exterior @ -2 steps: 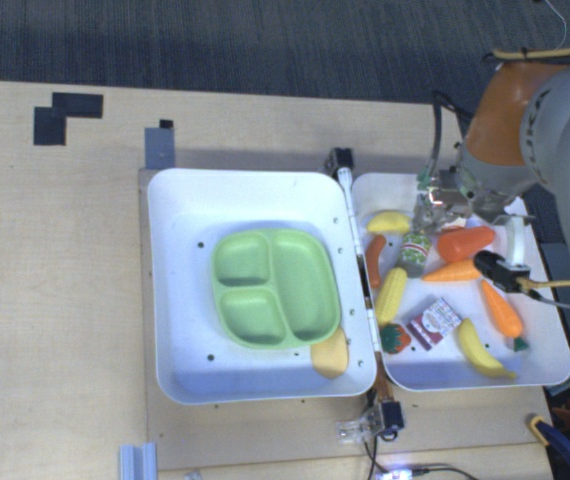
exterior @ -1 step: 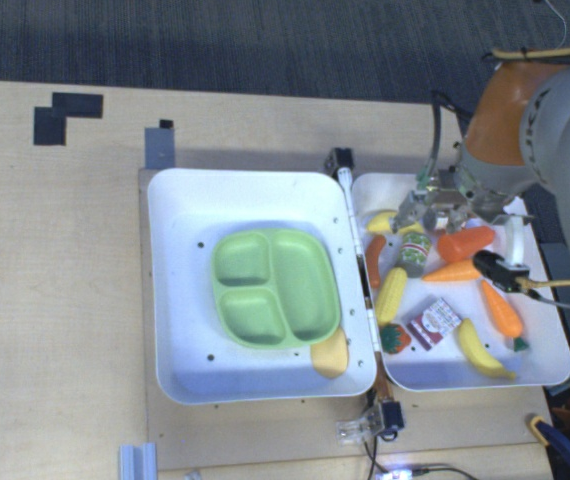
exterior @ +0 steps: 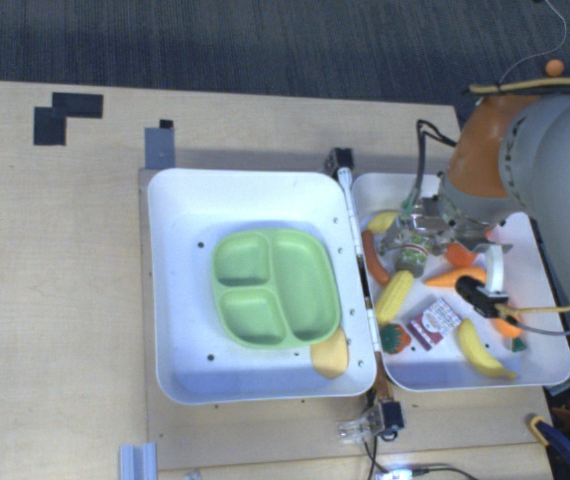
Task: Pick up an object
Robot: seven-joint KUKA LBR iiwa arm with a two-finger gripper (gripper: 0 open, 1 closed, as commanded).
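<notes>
My gripper (exterior: 411,248) hangs low over the upper left part of the right bin (exterior: 545,373), among toy foods. Just below it lies a yellow corn cob (exterior: 395,293). A red-orange sausage-like piece (exterior: 373,256) lies to its left by the bin wall, and a small yellow piece (exterior: 381,222) sits above that. An orange carrot (exterior: 452,279) lies to its right. The wrist hides what is directly under the gripper.
A red-and-white packet (exterior: 433,321), a banana (exterior: 482,351) and a small red-and-green piece (exterior: 395,338) lie in the right bin's front. The left bin (exterior: 180,218) holds a green divided plate (exterior: 275,286) and a yellow wedge (exterior: 331,355). The grey arm (exterior: 555,168) covers the right side.
</notes>
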